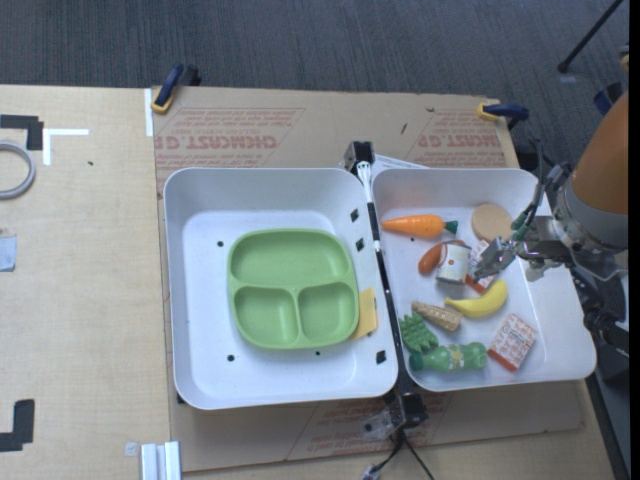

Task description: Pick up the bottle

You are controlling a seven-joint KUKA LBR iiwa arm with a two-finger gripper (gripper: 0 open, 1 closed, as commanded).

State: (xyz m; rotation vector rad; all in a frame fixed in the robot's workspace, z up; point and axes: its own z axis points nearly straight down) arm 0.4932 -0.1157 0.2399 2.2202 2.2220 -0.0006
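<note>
While my arm (pixel 600 183) reaches in from three o'clock, my gripper (pixel 492 259) hangs over the right bin (pixel 560 353), near its middle. I cannot tell if its fingers are apart or together, because they are small and dark against the toys under them.

The bottle (pixel 452 357) is green and lies on its side at six o'clock in this bin, close to the near wall. It is apart from my gripper, and the banana (pixel 480 301) lies between us. Just beside the bottle, at its ten o'clock, sits a green leafy toy (pixel 417 330), and at its two o'clock lies a red-and-white packet (pixel 512 342). A tan wafer (pixel 436 315) rests above the bottle, touching the banana's left end.

At eleven o'clock from my gripper lies the carrot (pixel 414 226), and at twelve o'clock a round tan disc (pixel 490 220). A white can (pixel 453 264) stands just at my nine o'clock.

The left bin (pixel 190 298) holds a green tray (pixel 293 288) with three compartments, and a yellow piece (pixel 367 313) touches its right edge.
</note>
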